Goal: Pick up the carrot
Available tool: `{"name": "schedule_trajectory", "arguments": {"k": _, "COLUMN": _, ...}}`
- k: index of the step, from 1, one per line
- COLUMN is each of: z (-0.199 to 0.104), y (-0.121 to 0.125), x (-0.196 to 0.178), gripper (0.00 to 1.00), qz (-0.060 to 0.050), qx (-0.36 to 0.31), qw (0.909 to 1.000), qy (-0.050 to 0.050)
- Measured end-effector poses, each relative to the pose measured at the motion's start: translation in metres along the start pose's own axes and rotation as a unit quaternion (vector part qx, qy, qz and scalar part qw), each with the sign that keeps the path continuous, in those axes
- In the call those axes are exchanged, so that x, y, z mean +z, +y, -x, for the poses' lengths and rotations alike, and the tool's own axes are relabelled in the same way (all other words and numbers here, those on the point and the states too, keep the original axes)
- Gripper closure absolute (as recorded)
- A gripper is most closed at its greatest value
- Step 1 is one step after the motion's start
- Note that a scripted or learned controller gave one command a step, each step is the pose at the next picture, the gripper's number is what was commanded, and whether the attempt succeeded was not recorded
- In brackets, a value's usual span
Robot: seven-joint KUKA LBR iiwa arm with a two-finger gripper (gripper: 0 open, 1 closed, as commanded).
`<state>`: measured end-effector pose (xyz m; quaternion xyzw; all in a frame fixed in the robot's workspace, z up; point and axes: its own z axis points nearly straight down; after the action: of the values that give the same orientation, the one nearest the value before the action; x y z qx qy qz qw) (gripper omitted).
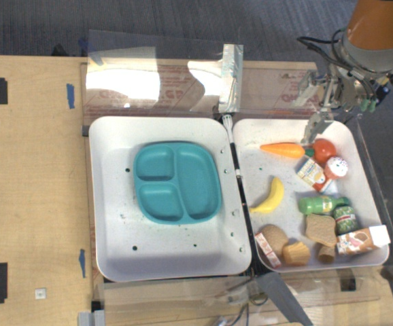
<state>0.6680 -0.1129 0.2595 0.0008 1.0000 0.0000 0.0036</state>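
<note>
The bench (26, 182) is a light wooden surface carrying two white bins side by side.

Left bin (108, 250): holds one teal tray (178, 182) with three compartments, lying flat near the bin's centre.

Behind both bins, a clear panel (156, 80) with a taped upright strip (232, 73) stands against the far edge.

Right bin (366, 182): contents, from left to right:
- A banana (270, 196) lies near the bin's left wall, curved, about mid-depth.
- A bread roll (272, 240) and a muffin (296, 252) lie at the near edge, just beside each other.
- The carrot (283, 150) lies flat in the far part of the bin, pointed end toward the left, thick end toward the right. It rests on the bin floor.
- A small carton (310, 174) lies just beside a red tomato (323, 149).
- A green bottle (322, 204) lies on its side near the centre right.
- A brown slice (321, 229) lies below the bottle.
- A juice box (363, 240) lies at the near right corner.

The gripper (317, 124) hangs over the far right part of the right bin, with the orange band of the arm (380, 12) above it. Its tip is just beside the carrot's thick end and the tomato. Finger state: cannot be determined; the tip is too small and blurred. No item is visibly held.
</note>
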Motion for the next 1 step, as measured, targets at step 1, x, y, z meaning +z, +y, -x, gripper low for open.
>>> {"name": "schedule_trajectory", "arguments": {"k": 1, "z": -0.0106, "y": 0.0196, "x": 0.1064, "gripper": 0.0, "qz": 0.001, "qx": 0.027, "qw": 0.9996, "qy": 0.006}}
